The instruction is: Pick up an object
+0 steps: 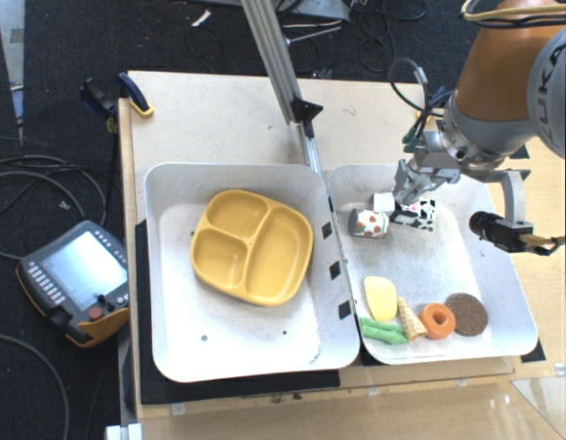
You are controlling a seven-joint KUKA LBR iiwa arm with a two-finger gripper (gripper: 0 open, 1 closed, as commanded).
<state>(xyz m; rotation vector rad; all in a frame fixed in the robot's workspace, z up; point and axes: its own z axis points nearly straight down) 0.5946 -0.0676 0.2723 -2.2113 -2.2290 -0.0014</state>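
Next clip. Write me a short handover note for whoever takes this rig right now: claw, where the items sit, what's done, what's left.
Claw: low in the right bin, at its far end, right by the cow toy and the white cup. Nothing visibly held.
Near end of the right bin: yellow piece, green bean, cone, orange ring, brown cookie.
Left bin: yellow divided plate.
Done: arm brought down by the toys.
Left: grasp one object and lift it.

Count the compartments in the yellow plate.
3 in the yellow plate, which sits in the left bin: one upper left, one lower left, one larger along the right.
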